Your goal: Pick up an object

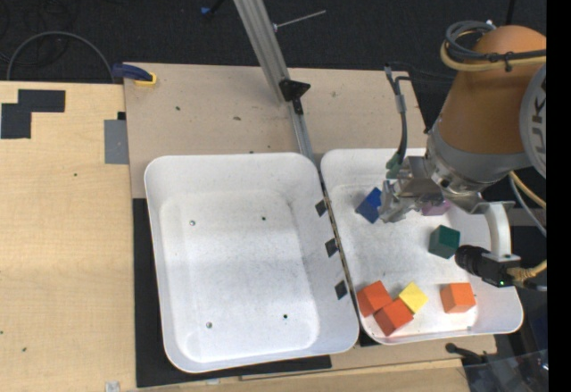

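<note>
In the right-hand shallow white plastic bin [508,314], near its far edge, the two-finger gripper [393,207] is lowered just beside the small blue cube [369,204]; contact can't be confirmed and the jaw state cannot be told. Nothing is seen lifted, so the pick is judged not yet done. Untouched: dark green cube [443,241] mid-bin; two orange-red blocks [383,307], yellow cube [413,297] and orange cube [458,296] along the near edge.

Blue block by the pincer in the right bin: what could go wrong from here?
1. The pincer sits right at the blue block, seemingly off to one side; closing could nudge it away rather than grip it.
2. A purple block lies partly under the wrist, so a descent might press on it.
3. The blue block is near the divider wall of the right bin; a push could wedge it there.
</note>
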Available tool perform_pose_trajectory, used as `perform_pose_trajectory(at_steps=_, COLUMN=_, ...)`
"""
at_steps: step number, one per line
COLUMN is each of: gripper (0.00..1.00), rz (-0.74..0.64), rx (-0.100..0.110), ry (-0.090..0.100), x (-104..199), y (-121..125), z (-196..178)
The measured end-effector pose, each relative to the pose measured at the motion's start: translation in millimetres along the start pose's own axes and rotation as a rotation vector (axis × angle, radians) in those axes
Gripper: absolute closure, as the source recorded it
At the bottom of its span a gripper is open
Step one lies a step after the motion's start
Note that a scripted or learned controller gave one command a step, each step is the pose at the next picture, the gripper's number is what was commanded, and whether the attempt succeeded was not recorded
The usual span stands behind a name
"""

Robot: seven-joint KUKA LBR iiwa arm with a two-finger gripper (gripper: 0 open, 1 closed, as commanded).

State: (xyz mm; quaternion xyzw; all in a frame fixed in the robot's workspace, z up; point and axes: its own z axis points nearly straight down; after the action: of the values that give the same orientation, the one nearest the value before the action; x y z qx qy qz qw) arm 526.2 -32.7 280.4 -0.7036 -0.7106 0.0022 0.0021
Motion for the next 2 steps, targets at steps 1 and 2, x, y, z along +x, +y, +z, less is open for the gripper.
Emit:
perform_pose_trajectory(at_steps=1, gripper=0.0, rz=-0.002, rx=0.001, ry=-0.001, x=1, y=0, z=0)
perform_pose_trajectory(at_steps=2, gripper=0.0, rz=0.004, rx=0.005, ry=0.002, x=99, y=6, z=78)
